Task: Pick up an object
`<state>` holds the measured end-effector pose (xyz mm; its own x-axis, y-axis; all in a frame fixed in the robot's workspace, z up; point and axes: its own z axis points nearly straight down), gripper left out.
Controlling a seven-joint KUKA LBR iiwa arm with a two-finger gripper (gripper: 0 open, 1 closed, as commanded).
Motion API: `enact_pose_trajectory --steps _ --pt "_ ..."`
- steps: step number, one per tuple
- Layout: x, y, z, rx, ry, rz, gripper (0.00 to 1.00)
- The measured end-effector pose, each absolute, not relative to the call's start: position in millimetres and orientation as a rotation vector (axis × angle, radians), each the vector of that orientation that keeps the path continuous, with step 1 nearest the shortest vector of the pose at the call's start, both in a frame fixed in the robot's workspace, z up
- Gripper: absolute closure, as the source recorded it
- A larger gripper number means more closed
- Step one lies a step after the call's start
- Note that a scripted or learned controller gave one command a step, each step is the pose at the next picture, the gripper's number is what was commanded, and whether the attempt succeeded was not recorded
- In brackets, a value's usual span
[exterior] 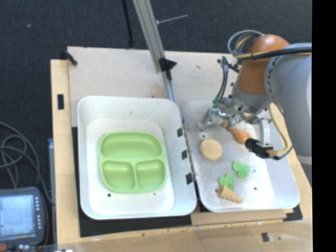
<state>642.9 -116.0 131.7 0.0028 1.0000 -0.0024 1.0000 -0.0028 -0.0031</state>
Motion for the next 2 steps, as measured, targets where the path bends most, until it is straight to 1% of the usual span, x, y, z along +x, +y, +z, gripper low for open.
enact_pose_trajectory --steps 1,2 --pt "642.6 -117.4 99.5 -2.228 -2.216 0.005 0.00" --pt "644.2 -118.5 113.2 -2.235 -2.214 -0.003 1.00"
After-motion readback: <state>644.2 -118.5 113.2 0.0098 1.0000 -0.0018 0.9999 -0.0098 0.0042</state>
